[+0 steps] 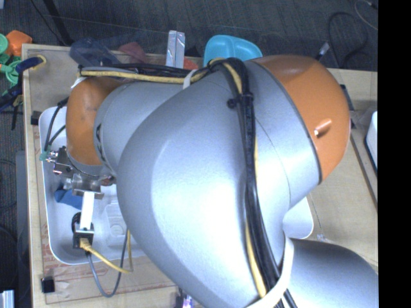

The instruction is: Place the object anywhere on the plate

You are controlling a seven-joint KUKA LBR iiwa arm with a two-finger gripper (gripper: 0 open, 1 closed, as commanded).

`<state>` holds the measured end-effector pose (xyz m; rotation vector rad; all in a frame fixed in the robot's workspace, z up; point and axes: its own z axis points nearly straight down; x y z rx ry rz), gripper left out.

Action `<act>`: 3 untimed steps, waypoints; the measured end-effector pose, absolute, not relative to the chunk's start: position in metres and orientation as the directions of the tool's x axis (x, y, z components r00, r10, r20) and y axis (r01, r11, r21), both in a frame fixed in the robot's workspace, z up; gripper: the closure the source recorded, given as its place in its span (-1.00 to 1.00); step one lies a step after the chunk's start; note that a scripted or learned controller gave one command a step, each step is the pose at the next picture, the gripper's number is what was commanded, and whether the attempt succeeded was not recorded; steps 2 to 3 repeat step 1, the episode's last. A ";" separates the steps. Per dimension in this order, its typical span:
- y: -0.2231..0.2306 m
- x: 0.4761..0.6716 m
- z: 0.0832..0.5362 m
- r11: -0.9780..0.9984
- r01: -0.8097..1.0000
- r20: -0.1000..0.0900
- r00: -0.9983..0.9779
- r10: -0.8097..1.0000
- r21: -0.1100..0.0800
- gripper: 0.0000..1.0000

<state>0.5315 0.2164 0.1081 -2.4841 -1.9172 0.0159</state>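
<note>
The grey arm [212, 172] covers most of the camera view, its orange band [87, 117] hanging over the left bin [52, 246]. The gripper [78, 201] reaches down into that bin near its left wall. A small blue object [63, 195] shows right beside the gripper, partly hidden by it; whether it is held cannot be told. A light blue dish-like thing [229, 46] peeks out behind the arm at the top. Most of both bins is hidden by the arm.
A yellow cable [106, 262] trails from the gripper across the bin's front rim. Cloth and a silver box [175, 47] sit along the bench's back edge. Green and orange items [9, 63] lie off the bench's far left corner.
</note>
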 end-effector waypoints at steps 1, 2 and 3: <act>0.206 0.588 0.128 -0.092 0.996 -0.002 0.092 0.996 -0.005 1.00; 0.206 0.588 0.128 -0.092 0.996 -0.002 0.092 0.996 -0.005 1.00; 0.206 0.588 0.128 -0.092 0.996 -0.002 0.092 0.996 -0.005 1.00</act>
